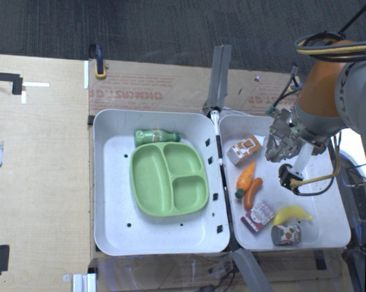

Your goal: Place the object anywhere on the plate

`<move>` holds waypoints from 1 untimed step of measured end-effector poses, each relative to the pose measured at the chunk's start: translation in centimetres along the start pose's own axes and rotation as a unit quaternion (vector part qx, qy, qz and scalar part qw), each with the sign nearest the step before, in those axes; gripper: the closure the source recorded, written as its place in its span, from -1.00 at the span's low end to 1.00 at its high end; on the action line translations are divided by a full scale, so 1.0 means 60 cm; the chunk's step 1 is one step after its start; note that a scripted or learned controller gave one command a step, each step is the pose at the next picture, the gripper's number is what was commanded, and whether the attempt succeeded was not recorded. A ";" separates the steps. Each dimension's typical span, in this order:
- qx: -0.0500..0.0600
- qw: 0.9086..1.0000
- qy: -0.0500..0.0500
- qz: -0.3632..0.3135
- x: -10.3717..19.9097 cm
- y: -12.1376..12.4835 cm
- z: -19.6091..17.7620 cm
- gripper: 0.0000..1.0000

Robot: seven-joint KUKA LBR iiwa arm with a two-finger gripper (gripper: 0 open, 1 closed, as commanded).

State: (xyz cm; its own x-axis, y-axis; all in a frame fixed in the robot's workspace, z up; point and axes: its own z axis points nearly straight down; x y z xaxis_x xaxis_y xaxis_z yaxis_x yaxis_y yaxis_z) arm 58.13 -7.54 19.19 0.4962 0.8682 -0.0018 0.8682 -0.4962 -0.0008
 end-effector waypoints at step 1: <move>0.000 0.992 0.000 -0.125 0.042 -0.058 -0.092 1.00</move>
State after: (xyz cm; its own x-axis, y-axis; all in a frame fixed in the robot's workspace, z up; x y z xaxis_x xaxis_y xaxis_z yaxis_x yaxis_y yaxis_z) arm 56.39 -3.64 24.71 0.2663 0.9639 -0.0013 0.9639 -0.2663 -0.0006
